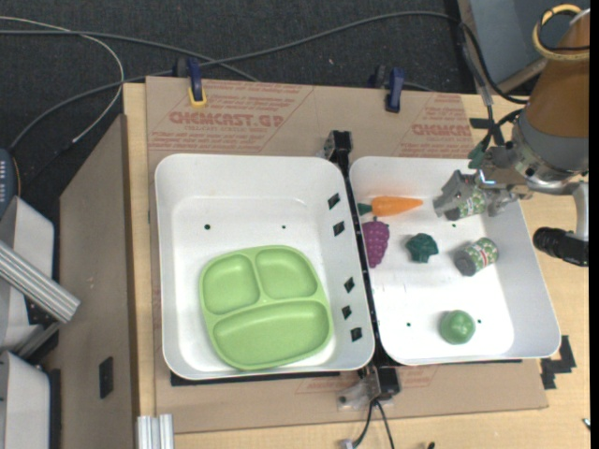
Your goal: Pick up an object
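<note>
I am seeing the left bin [178, 251] holding a green divided plate [267, 305]; the right bin [524, 325] holding carrot [397, 206], grapes [376, 241], broccoli [422, 247], can [476, 255], green ball [458, 326]. The gripper [465, 200] is hovering beside the orange, tapered carrot (finger state unclear).

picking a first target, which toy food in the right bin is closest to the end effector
The orange carrot, just left of the end effector; the broccoli, can, grapes and green ball lie farther.

Carrot [397, 206], grapes [376, 242], broccoli [422, 247], can [476, 256], apple [458, 326] in right bin [524, 335]

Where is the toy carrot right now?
The toy carrot lies in the right bin, near its far-left corner, just above the purple grapes.
</note>
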